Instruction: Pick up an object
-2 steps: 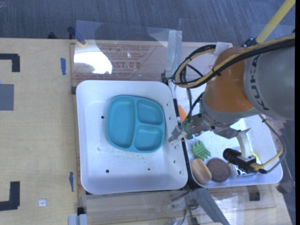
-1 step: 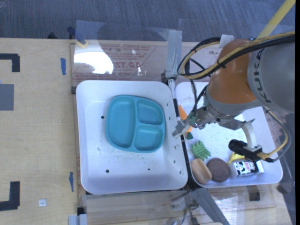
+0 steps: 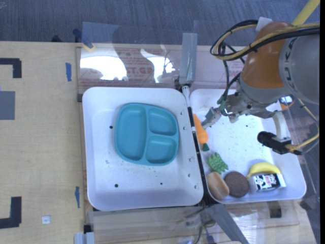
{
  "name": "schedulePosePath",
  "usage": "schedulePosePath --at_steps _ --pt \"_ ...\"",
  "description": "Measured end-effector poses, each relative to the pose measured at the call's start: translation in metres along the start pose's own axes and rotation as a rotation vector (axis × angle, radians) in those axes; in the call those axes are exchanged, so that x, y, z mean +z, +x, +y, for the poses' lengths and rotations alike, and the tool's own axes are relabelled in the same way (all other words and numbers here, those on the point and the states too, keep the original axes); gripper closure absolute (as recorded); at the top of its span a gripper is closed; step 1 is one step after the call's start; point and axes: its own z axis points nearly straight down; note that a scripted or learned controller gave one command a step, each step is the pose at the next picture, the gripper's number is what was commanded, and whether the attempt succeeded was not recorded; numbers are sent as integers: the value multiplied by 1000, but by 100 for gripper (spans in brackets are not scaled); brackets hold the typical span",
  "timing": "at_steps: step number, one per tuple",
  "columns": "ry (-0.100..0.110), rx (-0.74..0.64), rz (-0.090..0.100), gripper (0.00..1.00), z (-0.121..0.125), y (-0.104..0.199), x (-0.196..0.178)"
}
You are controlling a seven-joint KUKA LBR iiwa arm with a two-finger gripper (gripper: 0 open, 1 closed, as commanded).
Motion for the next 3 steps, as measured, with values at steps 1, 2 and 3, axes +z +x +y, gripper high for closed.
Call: schedulePosePath --at_steps 1,2,3 --pt "-1 130 0 0 24 -7 0" --pt "-1 -27 -2 0 64 -92 1" --pt "-9 -148 -5 0 44 -114 -88"
